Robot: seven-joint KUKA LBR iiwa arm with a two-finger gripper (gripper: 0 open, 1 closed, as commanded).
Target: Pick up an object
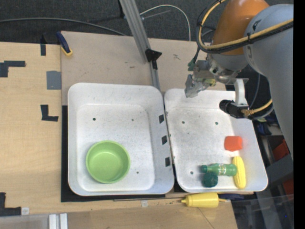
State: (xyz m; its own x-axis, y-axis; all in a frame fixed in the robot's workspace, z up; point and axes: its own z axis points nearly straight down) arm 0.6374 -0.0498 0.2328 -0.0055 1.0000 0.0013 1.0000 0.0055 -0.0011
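Observation:
My gripper [191, 88] hangs over the far left corner of the right bin [200, 123], well above its floor, with nothing seen in it. Near the right bin's front right lie an orange block [233, 143], a yellow banana-shaped piece [239, 171] and a green bottle [218, 169] on its side. A dark green cap-like piece [209, 179] touches the bottle. In the left bin [114, 104], a light green bowl [107, 161] sits at the front left.
A yellow bottle [202, 200] lies on the bench just outside the right bin's front rim. A grey metal pole [138, 27] slants up from between the bins' far edges. Cables loop behind the arm.

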